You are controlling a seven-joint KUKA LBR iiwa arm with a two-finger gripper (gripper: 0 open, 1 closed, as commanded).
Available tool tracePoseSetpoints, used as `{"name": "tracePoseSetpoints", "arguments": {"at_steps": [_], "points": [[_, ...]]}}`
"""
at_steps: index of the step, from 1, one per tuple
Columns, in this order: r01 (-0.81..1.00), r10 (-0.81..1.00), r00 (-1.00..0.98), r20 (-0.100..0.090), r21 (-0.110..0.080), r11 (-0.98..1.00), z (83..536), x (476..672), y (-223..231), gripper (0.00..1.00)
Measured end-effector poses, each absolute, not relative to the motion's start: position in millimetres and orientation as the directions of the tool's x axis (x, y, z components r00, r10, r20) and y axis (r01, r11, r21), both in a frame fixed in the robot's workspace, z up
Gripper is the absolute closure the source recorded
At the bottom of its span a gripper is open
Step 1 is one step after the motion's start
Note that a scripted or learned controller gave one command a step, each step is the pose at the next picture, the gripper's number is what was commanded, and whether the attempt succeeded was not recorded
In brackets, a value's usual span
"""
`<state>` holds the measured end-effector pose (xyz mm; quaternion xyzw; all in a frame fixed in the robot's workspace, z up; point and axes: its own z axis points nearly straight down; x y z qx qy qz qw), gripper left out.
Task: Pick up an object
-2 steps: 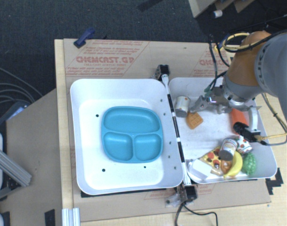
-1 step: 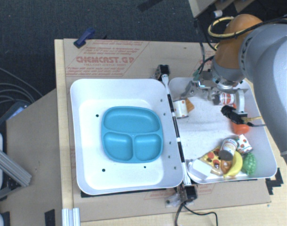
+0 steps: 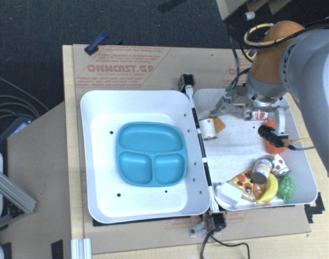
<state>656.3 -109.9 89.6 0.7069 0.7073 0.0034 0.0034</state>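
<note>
A light-blue three-compartment plastic plate [image 3: 151, 154] lies in the left white bin [image 3: 94, 144]. Just past the divider, a small white cup with an orange piece [image 3: 209, 127] sits in the right white bin [image 3: 302, 190] on the worktop. A banana among mixed toy foods [image 3: 261, 182] crowds the near corner. The pincer [image 3: 250, 106] hovers over the bin's far end (whether released or clenched, I cannot tell).

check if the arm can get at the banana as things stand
Probably yes. The banana lies on top of the pile in the right bin's near corner, uncovered from above, though a can crowds it.
</note>
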Motion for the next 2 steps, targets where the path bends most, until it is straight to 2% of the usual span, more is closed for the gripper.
{"name": "tracePoseSetpoints", "arguments": {"at_steps": [1, 2], "points": [[1.000, 1.000, -0.002, -0.001, 0.007, 0.002, 88.9, 668.9, -112.0, 0.00], [1.000, 1.000, -0.001, 0.000, 0.007, 0.001, 88.8, 668.9, -123.3, 0.00]]}}
